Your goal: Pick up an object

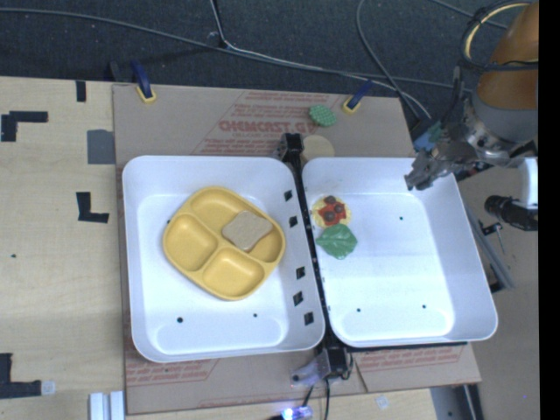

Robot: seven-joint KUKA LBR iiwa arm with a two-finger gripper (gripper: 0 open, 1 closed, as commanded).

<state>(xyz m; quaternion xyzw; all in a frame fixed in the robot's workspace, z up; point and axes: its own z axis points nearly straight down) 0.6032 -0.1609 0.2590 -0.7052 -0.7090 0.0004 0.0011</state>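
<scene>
green leafy piece [338, 241] and red-yellow pizza-like toy [332, 211] lie at the left edge of the right bin [420, 318], mid-frame. gripper [426, 170] hangs over that bin's upper right corner, well apart from both, nothing visibly held; its opening cannot be judged. pick not begun. yellow tray [197, 243] with toast [247, 229] in left bin [210, 339].

Light wooden table [52, 261] carrying a cardboard sheet and two bins.

A brown printed cardboard sheet [254, 125] is lying flat on the table, and two shallow white plastic bins are sitting side by side on it: the left bin [140, 261] and the right bin [468, 269], their inner rims touching. A small green knobbly piece [322, 114] is resting on the cardboard behind them.
</scene>
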